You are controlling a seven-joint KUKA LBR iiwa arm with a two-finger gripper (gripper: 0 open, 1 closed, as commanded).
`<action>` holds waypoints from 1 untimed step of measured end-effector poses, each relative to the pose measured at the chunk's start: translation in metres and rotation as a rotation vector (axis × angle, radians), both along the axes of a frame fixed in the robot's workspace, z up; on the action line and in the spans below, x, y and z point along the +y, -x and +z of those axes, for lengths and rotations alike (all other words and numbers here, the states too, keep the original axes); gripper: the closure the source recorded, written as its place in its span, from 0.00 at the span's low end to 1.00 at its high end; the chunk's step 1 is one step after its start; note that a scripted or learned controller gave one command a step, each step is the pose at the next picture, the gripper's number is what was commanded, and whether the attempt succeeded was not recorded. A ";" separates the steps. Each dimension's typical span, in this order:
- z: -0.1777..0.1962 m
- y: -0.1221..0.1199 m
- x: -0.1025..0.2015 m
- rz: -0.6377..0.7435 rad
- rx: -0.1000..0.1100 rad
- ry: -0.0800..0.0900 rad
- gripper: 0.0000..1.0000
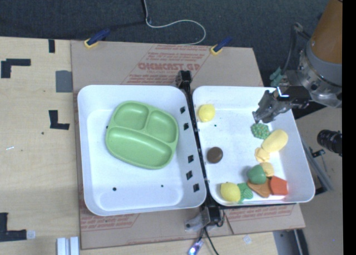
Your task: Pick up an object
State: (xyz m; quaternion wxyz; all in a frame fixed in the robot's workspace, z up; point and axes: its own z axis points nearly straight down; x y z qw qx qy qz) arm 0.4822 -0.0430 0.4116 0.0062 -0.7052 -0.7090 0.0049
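My gripper (265, 112) hangs over the right bin (236, 137), near its right side, directly above a small green bumpy toy (258, 131). Just below that lie a pale yellow oblong toy (275, 141) and a smaller yellow piece (262, 155). A yellow round toy (206, 112) sits at the bin's upper left and a brown disc (214, 154) near its middle left. At the front right corner cluster a yellow lemon (230, 192), a green pepper-like toy (256, 173) and an orange-red block (278, 186). Nothing shows between the fingers.
The left bin (94, 187) holds a green divided plate (142, 133). A black divider (192, 137) runs between the bins. The arm's grey and orange body (328, 42) fills the upper right. A white cable (167, 23) lies behind the bins.
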 end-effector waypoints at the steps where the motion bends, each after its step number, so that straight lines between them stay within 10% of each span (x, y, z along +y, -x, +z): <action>1: 0.103 -0.002 0.013 -0.002 -0.026 0.002 1.00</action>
